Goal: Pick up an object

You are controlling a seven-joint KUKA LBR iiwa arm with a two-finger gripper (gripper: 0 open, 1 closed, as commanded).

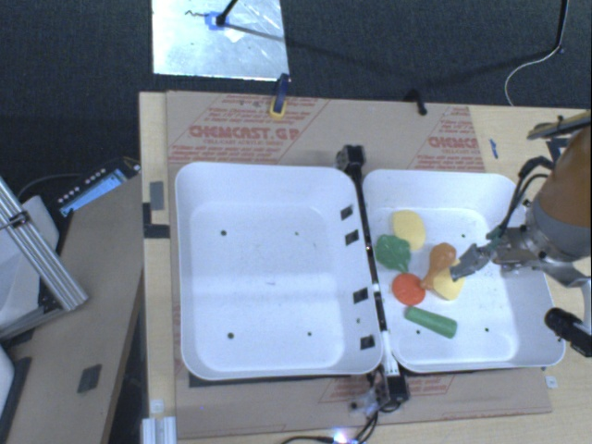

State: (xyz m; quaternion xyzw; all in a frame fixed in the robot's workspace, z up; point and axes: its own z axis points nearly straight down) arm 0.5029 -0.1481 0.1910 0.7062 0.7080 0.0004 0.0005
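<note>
The right bin (pixel 499 340) holds several small toys. A yellow lump (pixel 408 227) lies toward the back, with a green leafy piece (pixel 391 252) just left of it. An orange piece (pixel 438 259) leans over a second yellow piece (pixel 450 288). A red ball (pixel 408 289) sits beside them, and a green cylinder (pixel 431 322) lies in front. My gripper (pixel 468 260) reaches in from the right and hovers low at the right side of the orange and yellow pieces, close to or touching them. Nothing is visibly lifted.
The left bin (pixel 268 276) sits alongside, split from the right one by a black-clipped divider (pixel 368 266). The arm's grey body (pixel 560 220) hangs over the right bin's far right edge. Cardboard lines the bench under both bins.
</note>
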